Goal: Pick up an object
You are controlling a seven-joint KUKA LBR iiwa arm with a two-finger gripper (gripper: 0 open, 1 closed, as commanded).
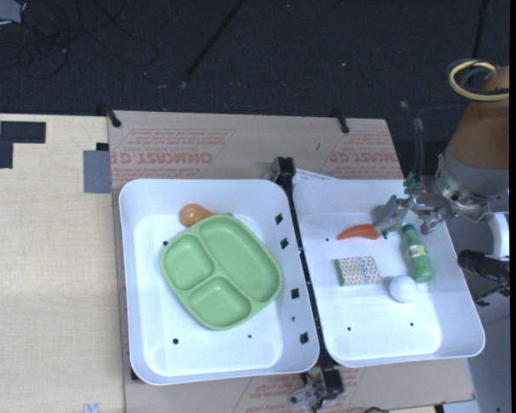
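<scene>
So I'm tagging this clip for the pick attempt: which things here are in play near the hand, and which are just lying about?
In play, right bin:
hand
orange carrot-like piece
green bottle
patterned pad
white ball

Lying about, left bin:
green divided plate
orange item behind the plate
</scene>
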